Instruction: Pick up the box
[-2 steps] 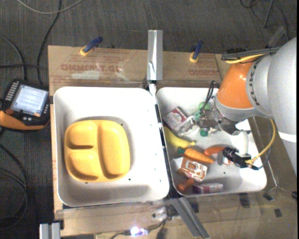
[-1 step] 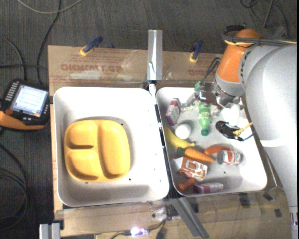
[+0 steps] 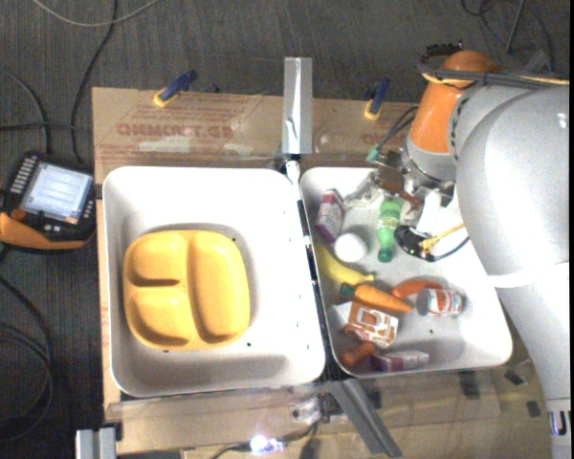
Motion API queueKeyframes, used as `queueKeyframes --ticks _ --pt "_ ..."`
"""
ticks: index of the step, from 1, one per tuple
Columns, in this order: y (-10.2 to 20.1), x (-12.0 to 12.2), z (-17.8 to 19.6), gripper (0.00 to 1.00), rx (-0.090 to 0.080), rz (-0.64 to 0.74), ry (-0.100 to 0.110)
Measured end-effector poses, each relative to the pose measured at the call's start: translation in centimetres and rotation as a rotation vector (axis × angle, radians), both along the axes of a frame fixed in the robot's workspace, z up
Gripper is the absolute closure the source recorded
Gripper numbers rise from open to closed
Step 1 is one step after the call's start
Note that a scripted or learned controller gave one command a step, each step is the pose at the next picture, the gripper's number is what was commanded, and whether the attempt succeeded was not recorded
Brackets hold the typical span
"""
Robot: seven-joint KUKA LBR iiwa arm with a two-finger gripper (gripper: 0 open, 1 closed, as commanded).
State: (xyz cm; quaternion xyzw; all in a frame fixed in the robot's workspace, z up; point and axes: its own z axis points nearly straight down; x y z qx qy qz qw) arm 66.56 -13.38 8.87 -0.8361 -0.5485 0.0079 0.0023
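At the far left, off the bench, a teach pendant (image 3: pixel 43 202) with a lit screen lies on the dark floor among cables. Next comes the left bin (image 3: pixel 115 256), white and shallow, which holds a yellow divided tray (image 3: pixel 186 288) lying flat near its middle. Behind both bins a cardboard sheet (image 3: pixel 182 127) is held to the bench by blue-and-yellow clamps (image 3: pixel 175 86). The right bin (image 3: pixel 493 347) carries the clutter: a small pink-labelled bottle (image 3: pixel 329 212) near its upper left, a white round cap or ball (image 3: pixel 350 248) just below it, a green bottle (image 3: pixel 388 228) standing beside that, a banana (image 3: pixel 340 273) along the left wall, an orange carrot-like piece (image 3: pixel 381 298), a small jar or can with a red label (image 3: pixel 442 302) lying on its side, and a pale packet (image 3: pixel 402 360) at the front edge. The box (image 3: pixel 372 325), small, orange and white with print on it, lies flat in the lower middle of this bin, touching the carrot-like piece and near the packet. The gripper (image 3: pixel 394 182) hangs over the bin's upper part, by the green bottle and well apart from the box; whether it is spread or closed cannot be told, and nothing is seen in its grasp. Judged from this, the pick is not begun: reach, grasp and lift all remain.
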Motion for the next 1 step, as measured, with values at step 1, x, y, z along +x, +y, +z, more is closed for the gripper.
queueKeyframes --ticks 1 --pt "-6.14 -6.74 0.18 0.0 0.003 0.017 -0.023"
